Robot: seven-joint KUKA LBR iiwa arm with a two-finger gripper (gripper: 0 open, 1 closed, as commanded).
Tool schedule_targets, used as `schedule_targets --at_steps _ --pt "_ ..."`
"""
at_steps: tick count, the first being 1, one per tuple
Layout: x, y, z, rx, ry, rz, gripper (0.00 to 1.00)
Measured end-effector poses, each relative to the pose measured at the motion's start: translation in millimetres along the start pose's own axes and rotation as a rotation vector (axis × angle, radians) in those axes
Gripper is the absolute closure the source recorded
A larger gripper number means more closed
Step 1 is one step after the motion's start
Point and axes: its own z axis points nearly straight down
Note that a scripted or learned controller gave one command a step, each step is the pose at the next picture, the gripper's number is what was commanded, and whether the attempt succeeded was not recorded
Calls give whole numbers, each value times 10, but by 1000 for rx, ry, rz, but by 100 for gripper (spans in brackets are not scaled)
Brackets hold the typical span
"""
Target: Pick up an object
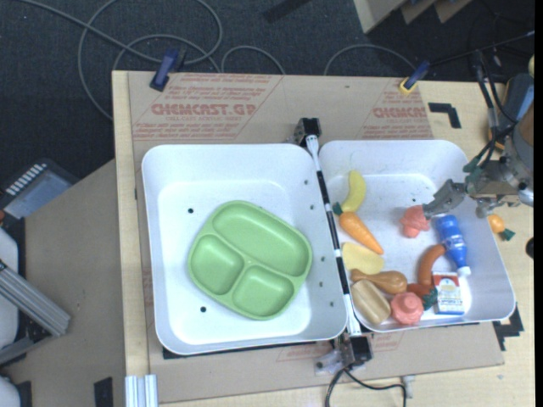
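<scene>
The right bin [399,161] holds several toy foods. Along its left side lie a yellow banana [354,191] and an orange carrot [360,232]. A pink lumpy piece [414,221] sits mid-bin beside a blue bottle [450,240]. Toward the front are a red sausage [428,264], a brown bread roll [371,299], a pink round fruit [406,308] and a red-and-white carton [449,296]. My gripper [450,195] hangs over the bin's right part, just above and right of the pink piece, close to the bottle's top. Nothing shows between its tips.
The left bin [170,181] bears a green divided plate [248,259]. A black hinge strip [327,219] runs between the bins. The arm's wrist [509,172] crosses the right bin's right rim. Cables and clamps lie beyond the bench's far edge.
</scene>
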Motion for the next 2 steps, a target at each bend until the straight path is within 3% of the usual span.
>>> schedule_targets --at_steps 1,2 --pt "-623 142 951 4 0 2 0" --pt "-466 77 1556 -16 -6 0 0"
